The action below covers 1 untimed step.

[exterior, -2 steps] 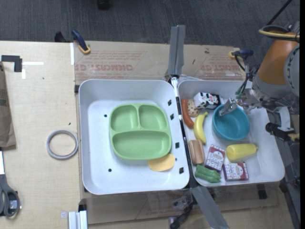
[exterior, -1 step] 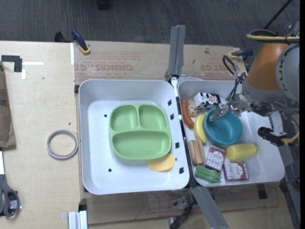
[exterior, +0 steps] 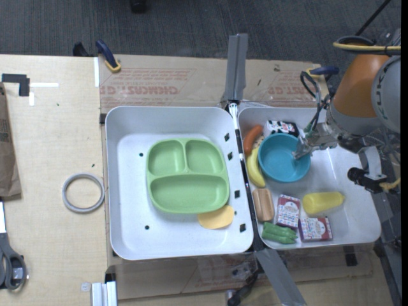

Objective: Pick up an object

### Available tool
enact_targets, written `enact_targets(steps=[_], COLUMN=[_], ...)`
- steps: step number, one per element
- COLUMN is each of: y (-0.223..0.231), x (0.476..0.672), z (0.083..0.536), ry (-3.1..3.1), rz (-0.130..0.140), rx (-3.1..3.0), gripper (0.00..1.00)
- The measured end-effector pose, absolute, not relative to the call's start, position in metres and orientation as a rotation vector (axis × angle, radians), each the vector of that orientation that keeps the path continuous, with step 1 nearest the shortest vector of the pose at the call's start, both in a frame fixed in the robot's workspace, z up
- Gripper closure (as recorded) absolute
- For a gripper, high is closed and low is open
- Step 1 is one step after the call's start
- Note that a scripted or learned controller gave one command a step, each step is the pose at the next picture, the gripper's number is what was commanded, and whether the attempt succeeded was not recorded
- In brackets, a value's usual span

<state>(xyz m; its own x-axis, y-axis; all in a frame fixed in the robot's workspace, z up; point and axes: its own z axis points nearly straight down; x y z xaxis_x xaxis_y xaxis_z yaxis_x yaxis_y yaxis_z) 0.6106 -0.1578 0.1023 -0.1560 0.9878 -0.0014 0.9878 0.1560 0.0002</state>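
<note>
The right bin (exterior: 347, 231) holds a blue bowl (exterior: 280, 160), a banana (exterior: 255, 167), an orange carrot-like piece (exterior: 251, 136), a black-and-white carton (exterior: 281, 128), a tan bread-like stick (exterior: 262, 204), a yellow lemon-shaped piece (exterior: 322, 201), two red-and-white packets (exterior: 288, 211) and a green pepper (exterior: 278, 234). My gripper (exterior: 302, 150) reaches in from the right and hangs over the blue bowl's right rim. Its tips sit at or just inside that rim. The left bin (exterior: 121, 171) holds a green divided plate (exterior: 188, 175) and a yellow chip-like piece (exterior: 216, 218).
A grey ring (exterior: 83, 192) lies on the bench left of the bins. Scissors (exterior: 11, 268) sit at the bottom left. A metal divider post (exterior: 236, 69) stands between the bins at the back. The arm's body (exterior: 363, 94) fills the space right of the right bin.
</note>
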Motion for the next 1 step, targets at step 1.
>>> enact_targets(steps=[1], y=[-0.081], x=[0.6586], z=[0.1906], ry=[2.157], rz=[-0.005], rx=[2.285], gripper=[1.0])
